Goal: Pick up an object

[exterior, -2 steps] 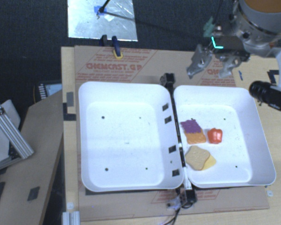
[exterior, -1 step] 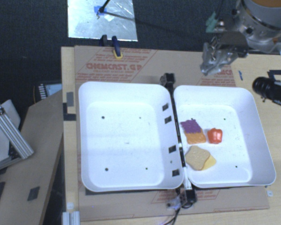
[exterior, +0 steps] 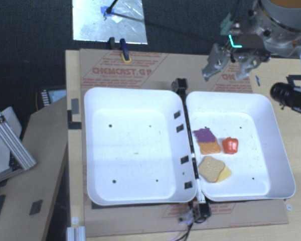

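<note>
Since nothing is picked yet: the gripper (exterior: 230,68) hangs at the upper right, fingers spread apart and holding nothing.
Where the toys are: right bin (exterior: 263,107), lower left part, close together.
Red toy (exterior: 230,145): small, looks light and hard; pinch its two sides.
Purple piece (exterior: 204,133): flat, touching the orange piece (exterior: 209,146), harder to grab.
Bread-shaped toy (exterior: 211,167): flat, maybe slippery.

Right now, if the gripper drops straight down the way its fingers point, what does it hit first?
Probably the brown board or the far rim of the right bin. The gripper, open, hangs behind that bin, well short of the food pieces. Depth is unclear from this slant.
</note>
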{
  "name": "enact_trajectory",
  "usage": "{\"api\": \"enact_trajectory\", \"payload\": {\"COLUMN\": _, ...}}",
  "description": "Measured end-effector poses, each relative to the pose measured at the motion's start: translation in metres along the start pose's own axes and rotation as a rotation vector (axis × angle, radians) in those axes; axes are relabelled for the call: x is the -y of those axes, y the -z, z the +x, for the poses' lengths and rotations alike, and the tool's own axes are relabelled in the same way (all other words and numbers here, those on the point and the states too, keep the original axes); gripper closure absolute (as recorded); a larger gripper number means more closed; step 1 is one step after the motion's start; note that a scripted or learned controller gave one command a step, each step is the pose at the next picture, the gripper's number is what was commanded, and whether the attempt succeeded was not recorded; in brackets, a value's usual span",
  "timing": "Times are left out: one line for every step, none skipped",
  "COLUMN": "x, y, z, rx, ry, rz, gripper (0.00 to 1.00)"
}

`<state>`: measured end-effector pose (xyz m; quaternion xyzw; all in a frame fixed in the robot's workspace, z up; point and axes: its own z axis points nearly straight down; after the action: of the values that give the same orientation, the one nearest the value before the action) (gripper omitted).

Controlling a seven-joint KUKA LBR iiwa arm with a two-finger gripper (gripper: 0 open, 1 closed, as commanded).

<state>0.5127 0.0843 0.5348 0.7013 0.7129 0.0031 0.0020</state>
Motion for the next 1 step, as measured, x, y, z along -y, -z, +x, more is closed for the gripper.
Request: {"api": "enact_trajectory", "payload": {"x": -0.0005, "y": 0.0115, "z": 0.0002, "rx": 0.0, "ry": 0.006, "rz": -0.003, "gripper": 1.0}}
